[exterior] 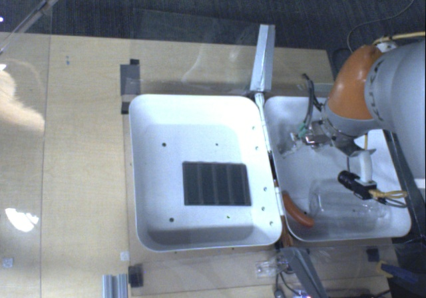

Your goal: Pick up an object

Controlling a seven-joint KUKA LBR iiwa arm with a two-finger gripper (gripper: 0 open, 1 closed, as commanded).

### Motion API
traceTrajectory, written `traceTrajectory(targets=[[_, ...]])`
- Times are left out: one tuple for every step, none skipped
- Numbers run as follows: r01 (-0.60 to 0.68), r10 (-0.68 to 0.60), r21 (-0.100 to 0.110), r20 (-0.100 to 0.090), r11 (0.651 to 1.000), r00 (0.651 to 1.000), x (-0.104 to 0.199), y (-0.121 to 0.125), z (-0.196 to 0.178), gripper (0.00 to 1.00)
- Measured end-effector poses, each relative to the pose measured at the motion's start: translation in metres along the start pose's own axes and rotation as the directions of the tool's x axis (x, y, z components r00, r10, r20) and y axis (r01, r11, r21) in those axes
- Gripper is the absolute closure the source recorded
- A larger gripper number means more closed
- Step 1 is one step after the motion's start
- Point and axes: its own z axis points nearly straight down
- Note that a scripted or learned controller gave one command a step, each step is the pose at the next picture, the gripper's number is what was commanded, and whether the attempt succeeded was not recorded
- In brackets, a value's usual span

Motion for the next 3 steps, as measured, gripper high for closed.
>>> traceTrajectory(targets=[[0.108, -0.108, 0.018, -0.006, 0.994, 0.994, -0.009, 0.07, 0.003, 0.0], [-0.026, 0.026, 0.006, 0.0, 1.0, 1.0, -0.084, 0.038, -0.076, 0.0], [0.072, -0.072, 0.005, 0.0, 0.997, 0.997, -0.077, 0.037, -0.159, 0.0]])
